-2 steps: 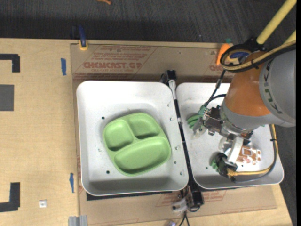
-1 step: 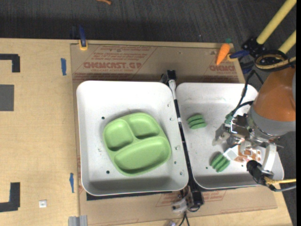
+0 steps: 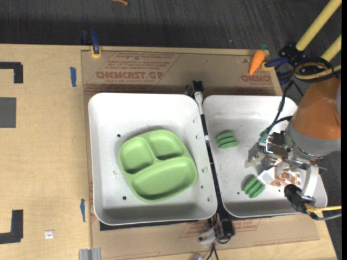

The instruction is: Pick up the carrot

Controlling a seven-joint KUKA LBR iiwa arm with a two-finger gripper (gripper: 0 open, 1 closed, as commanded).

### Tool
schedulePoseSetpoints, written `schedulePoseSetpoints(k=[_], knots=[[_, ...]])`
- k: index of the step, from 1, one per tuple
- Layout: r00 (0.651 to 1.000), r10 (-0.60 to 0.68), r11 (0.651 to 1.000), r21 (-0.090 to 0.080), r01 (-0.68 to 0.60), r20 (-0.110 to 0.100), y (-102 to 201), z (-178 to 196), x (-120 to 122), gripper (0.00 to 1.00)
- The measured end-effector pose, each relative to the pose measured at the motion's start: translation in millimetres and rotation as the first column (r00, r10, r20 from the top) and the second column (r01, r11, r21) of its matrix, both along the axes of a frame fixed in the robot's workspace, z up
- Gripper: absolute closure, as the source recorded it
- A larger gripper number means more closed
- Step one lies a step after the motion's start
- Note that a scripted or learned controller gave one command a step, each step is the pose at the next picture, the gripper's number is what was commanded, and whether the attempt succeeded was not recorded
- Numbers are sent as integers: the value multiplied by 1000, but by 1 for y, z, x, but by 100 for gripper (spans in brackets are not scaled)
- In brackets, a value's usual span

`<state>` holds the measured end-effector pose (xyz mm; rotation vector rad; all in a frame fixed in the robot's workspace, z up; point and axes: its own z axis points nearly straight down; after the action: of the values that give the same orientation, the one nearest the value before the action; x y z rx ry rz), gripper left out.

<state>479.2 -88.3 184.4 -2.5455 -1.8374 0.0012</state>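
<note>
Orange carrot [image 3: 257,62] outside the bins; pincer [image 3: 271,167] state hidden, impossible to tell.

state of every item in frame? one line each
gripper: low over the right bin, fingers hard to make out
carrot: lying on the board behind the right bin, outside it
upper green piece: lying in the right bin, apart from the gripper
lower green piece: lying in the right bin, beside the gripper
green divided plate: flat in the left bin
</note>
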Motion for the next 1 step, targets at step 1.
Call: schedulePoseSetpoints(k=[1], knots=[[924, -383, 924, -1, 383, -2, -9, -90, -1, 0]])
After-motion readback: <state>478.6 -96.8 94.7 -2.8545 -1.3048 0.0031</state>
